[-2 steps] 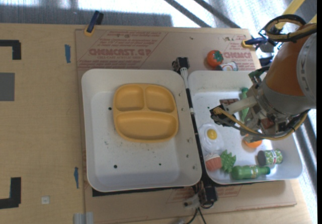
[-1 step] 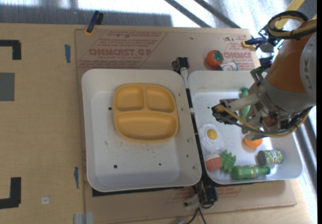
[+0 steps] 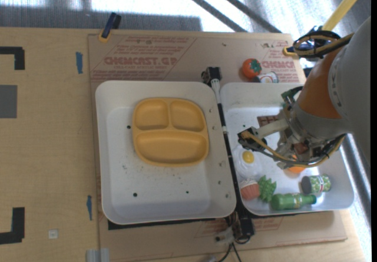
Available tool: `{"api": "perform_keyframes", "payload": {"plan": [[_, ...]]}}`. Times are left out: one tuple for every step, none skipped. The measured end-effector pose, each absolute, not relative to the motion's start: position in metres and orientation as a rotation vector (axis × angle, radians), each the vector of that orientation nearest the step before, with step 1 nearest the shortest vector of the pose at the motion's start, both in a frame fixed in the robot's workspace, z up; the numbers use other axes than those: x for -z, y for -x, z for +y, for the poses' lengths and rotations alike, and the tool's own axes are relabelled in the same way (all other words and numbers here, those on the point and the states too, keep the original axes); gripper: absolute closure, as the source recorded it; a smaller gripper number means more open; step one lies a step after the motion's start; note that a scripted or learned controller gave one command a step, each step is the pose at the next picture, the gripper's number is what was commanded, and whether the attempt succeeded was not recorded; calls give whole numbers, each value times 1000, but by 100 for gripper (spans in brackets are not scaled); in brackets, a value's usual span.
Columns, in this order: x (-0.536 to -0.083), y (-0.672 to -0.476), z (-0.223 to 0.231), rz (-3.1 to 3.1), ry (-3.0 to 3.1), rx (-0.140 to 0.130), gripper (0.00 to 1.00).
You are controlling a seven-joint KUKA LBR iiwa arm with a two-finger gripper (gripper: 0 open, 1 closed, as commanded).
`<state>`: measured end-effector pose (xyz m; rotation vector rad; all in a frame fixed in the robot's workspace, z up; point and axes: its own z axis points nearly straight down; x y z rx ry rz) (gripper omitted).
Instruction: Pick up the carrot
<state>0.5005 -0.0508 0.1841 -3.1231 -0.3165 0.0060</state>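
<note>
Seen from above at a slant: two shallow white plastic bins side by side on the cardboard-covered surface, the left bin bearing a yellow three-compartment plastic plate, the right bin crowded with toy food. Grey arm with orange band reaching in from the right, end effector low over the middle of the right bin; opening of the end effector cannot be told, hidden beneath wrist and cables. Small orange piece, probably the carrot, showing just under the wrist and mostly covered. Close by: white-and-yellow fried egg toy, green leafy toy, green bottle, green-and-grey can, pink-and-green strawberry-like toy. Outside the bin, an orange-red tomato toy. Judged risks: closing on a neighbour instead of the carrot through crowding; slip of the tapered, smooth carrot from an off-centre pinch; snagging of the loose cables on nearby toys.
</note>
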Motion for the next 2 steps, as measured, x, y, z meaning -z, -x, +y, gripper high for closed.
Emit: {"api": "perform_keyframes", "payload": {"plan": [[-223, -512, -52, -321, 3124, -2, 100], [-210, -495, -22, -391, 3114, -7, 100]]}}
